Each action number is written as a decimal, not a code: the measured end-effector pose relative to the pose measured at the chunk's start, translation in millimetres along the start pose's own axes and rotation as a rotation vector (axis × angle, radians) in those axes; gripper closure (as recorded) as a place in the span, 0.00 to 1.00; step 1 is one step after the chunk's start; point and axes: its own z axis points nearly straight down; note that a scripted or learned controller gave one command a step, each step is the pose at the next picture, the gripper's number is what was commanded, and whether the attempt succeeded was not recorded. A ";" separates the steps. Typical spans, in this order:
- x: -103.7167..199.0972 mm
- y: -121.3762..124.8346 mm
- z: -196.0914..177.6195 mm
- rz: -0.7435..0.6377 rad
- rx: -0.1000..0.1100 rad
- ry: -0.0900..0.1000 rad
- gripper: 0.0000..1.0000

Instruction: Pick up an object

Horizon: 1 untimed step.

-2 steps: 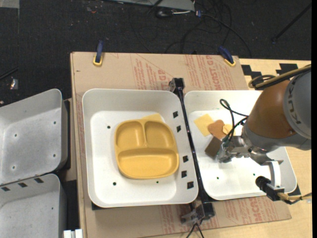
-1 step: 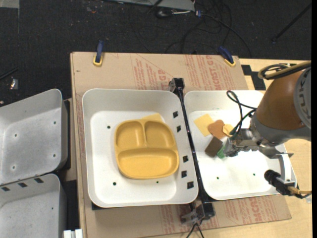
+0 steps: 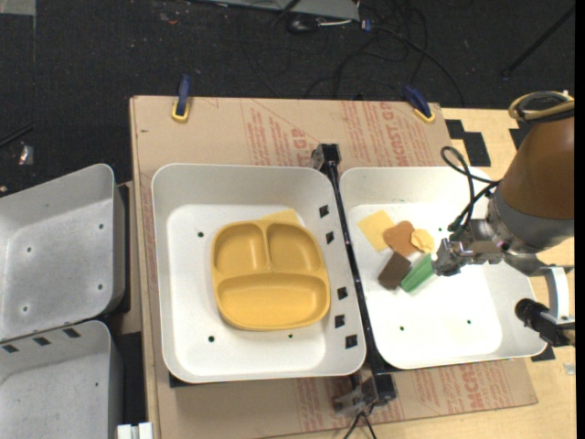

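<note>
The right bin point(image 3: 475, 332) holds a small cluster near its left side. In the cluster are a flat pale-yellow piece point(image 3: 375, 226), a brown rounded piece point(image 3: 399, 237), a small yellow piece point(image 3: 422, 240), a dark brown block point(image 3: 393, 270) and a green block point(image 3: 416, 274). The green block lies tilted beside the brown block. My gripper point(image 3: 446, 259) is low over the bin, right at the green block's upper right end. The view does not show whether it holds anything. The grey arm with its orange band point(image 3: 547, 167) reaches in from the right.
A yellow divided plate point(image 3: 271, 275) lies in the left bin point(image 3: 183, 337). A black divider point(image 3: 345, 263) runs between the two bins. Cables point(image 3: 466, 186) hang over the right bin's far corner. Grey metal trays point(image 3: 55, 245) sit off the bench at left.
</note>
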 end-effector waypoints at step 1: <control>-0.2 -3.0 -43.0 -0.001 0.000 0.000 1.00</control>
